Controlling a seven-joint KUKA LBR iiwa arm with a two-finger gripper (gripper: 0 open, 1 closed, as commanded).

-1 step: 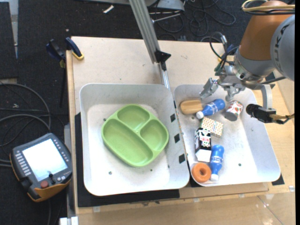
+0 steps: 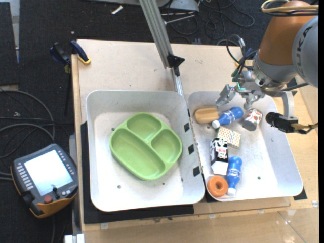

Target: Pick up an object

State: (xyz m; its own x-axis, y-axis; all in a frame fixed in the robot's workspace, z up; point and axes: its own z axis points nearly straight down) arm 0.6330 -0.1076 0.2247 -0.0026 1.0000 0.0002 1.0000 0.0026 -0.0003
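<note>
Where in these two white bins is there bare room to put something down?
Free: the right bin's floor right of the blue bottle, and the left bin's margins around the green divided plate. Crowded: the right bin's left side, below the end effector.

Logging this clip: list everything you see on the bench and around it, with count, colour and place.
Bins: 2, white, side by side on the bench
Divided plate: 1, green, left bin
Bottles: 2, blue, right bin
Wooden block: 1, tan, right bin, far left part
Donut: 1, orange, right bin, near corner
Cow-print carton: 1, black and white, right bin centre
Teach pendant: 1, grey and orange, floor at left
Gripper: 1, grey, above the right bin's far end
</note>
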